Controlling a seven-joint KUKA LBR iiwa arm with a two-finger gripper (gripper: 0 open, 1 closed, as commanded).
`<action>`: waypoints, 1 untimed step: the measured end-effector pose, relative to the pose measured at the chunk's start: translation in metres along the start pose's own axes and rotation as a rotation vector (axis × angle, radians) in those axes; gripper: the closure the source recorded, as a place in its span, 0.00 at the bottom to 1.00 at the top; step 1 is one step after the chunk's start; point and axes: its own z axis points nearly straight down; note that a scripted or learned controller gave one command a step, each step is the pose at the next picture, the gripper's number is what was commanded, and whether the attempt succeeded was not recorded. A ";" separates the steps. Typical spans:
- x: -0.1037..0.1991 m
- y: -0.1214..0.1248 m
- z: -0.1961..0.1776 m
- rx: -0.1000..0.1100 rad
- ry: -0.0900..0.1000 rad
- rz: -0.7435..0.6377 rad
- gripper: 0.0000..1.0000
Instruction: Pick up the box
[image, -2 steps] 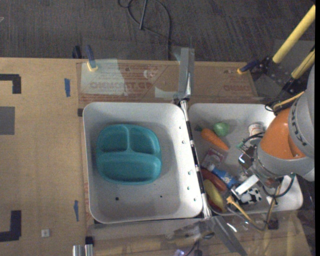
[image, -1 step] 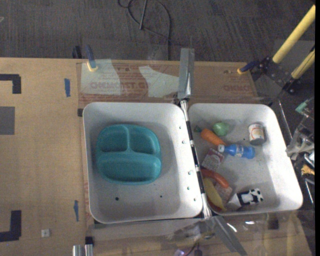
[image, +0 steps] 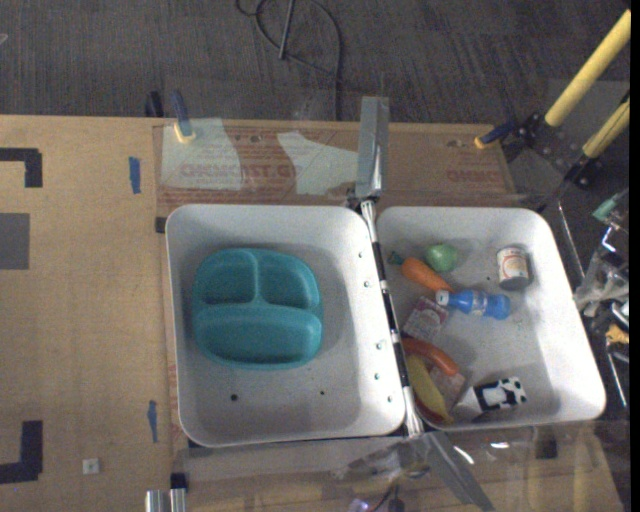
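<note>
Cardboard, by the look: the small black-and-white box (image: 498, 395) lies by the front wall of the right bin (image: 585, 350), near a banana (image: 430, 392). Probably light, stiff but crushable; best pinched gently across its shorter sides.

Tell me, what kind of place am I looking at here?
Probably a robotics lab or test bench. Two white bins sit side by side on a taped cardboard-covered bench; one holds a teal divided tray, the other toy food and a small can. Cables trail across the carpet behind.
</note>
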 end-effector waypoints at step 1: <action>0.015 0.013 -0.013 -0.002 0.001 -0.193 1.00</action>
